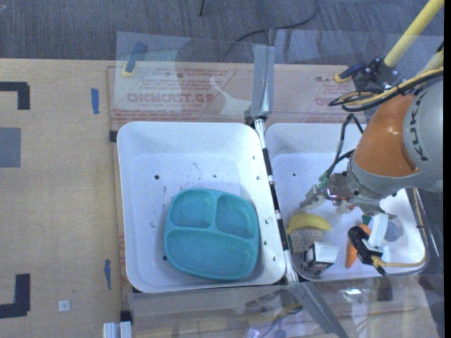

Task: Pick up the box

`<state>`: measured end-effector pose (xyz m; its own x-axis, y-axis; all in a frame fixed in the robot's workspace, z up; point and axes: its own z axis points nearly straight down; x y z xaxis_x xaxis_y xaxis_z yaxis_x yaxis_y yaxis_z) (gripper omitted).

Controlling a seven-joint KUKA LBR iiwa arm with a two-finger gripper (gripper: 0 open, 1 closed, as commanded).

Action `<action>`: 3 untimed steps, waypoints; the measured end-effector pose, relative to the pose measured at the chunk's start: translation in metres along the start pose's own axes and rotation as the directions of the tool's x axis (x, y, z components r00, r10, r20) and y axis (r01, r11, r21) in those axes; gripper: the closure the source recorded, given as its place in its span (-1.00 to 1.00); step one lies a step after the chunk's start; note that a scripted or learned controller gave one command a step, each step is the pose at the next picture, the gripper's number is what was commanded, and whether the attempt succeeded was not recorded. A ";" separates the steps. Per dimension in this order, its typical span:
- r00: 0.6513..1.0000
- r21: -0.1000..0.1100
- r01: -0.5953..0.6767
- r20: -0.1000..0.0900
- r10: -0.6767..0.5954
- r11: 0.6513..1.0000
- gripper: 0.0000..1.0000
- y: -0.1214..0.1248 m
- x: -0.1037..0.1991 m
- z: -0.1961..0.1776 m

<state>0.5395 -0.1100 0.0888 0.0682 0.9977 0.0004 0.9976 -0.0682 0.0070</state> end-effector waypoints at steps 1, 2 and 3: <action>1.000 -0.003 0.005 0.002 -0.005 1.000 -1.00 -0.055 -0.030 0.000; 0.946 0.003 0.323 0.000 -0.323 0.946 -1.00 -0.007 -0.071 -0.101; 0.962 0.003 0.274 0.001 -0.274 0.962 -1.00 0.062 -0.050 -0.284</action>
<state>0.5962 -0.1642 0.3733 -0.2080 0.9781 -0.0029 0.9781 0.2080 0.0037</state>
